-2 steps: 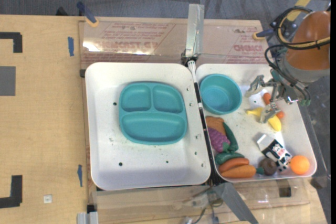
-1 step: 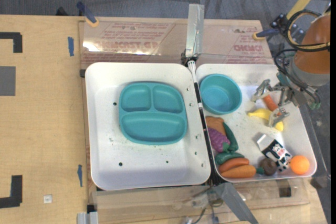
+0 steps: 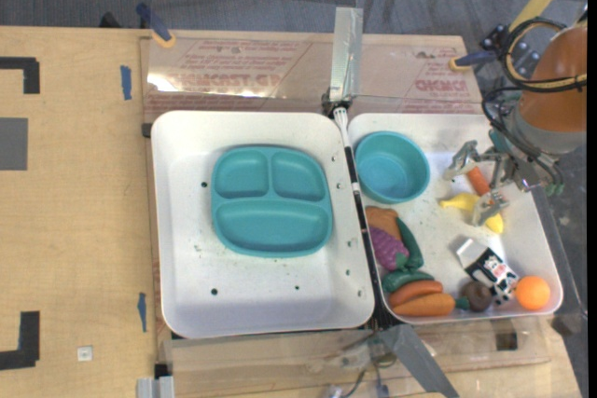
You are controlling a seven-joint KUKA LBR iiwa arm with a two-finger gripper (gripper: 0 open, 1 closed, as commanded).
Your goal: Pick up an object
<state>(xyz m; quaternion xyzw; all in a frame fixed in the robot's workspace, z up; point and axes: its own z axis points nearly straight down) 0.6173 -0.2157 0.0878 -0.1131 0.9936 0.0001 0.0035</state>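
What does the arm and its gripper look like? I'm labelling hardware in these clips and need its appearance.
The arm enters from the right, showing a broad orange band over a grey body. Black cables loop around its upper part, near a yellow strut. Below sits the gripper, a pale grey metal assembly with two slim fingers. No markings are readable.

A teal divided plate [image 3: 271, 200] lies in the left white bin [image 3: 177, 228].
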